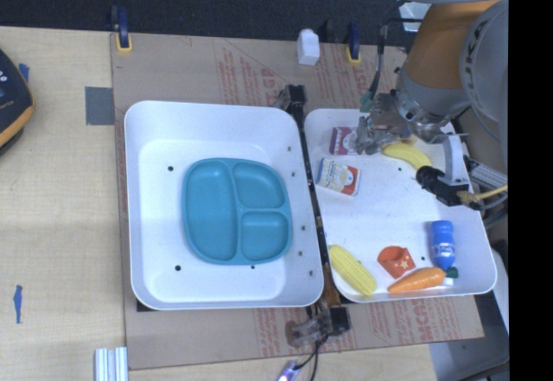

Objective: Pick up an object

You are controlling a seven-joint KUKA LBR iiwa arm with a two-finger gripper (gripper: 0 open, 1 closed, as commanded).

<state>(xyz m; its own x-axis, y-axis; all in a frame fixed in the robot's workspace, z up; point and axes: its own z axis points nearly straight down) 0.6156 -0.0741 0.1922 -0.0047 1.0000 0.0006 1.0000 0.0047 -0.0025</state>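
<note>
The gripper (370, 136), its opening not discernible, hangs over the carton (342, 141) beside the banana (406, 155); next move: descend and close.

A pale wooden bench (60, 215) fills the frame, with a brown cardboard sheet (216, 68) laid across its middle. Two white bins sit side by side on that sheet, the left bin (147, 198) larger, the right bin (406, 198) touching its edge. A grey tape patch (98, 104) lies left of the cardboard, and a dark yellow-edged device (10, 103) pokes in at the far left.
</note>
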